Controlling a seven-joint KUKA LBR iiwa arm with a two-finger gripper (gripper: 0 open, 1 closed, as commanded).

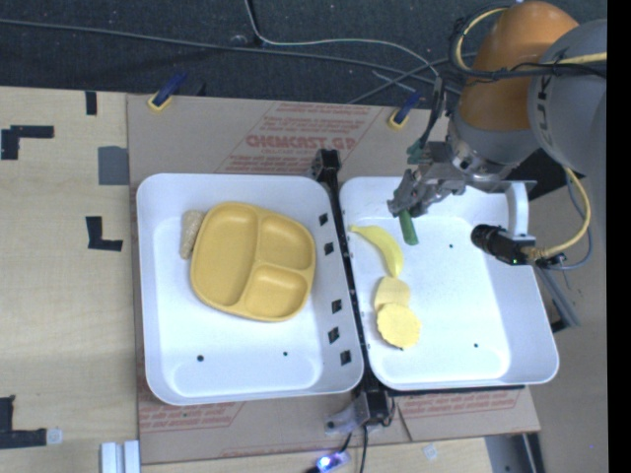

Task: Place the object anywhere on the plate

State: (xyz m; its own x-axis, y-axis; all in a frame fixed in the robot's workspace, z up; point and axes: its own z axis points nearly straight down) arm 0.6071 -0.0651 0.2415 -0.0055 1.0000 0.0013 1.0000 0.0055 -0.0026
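Observation:
A slim green object (407, 230) hangs upright from my gripper (409, 206), its upper end caught between the dark fingers. It sits over the upper left part of the right bin (493, 313), just right of a banana. The yellow divided plate (251, 261) lies in the left bin (237, 377), well to the left of the gripper across the divider between the bins.
In the right bin lie a yellow banana (383, 247) and two pale yellow round pieces (392, 292), (398, 325) below the gripper. A tan rough block (189, 234) rests against the plate's left edge. Cables run over the dark floor behind the bench.

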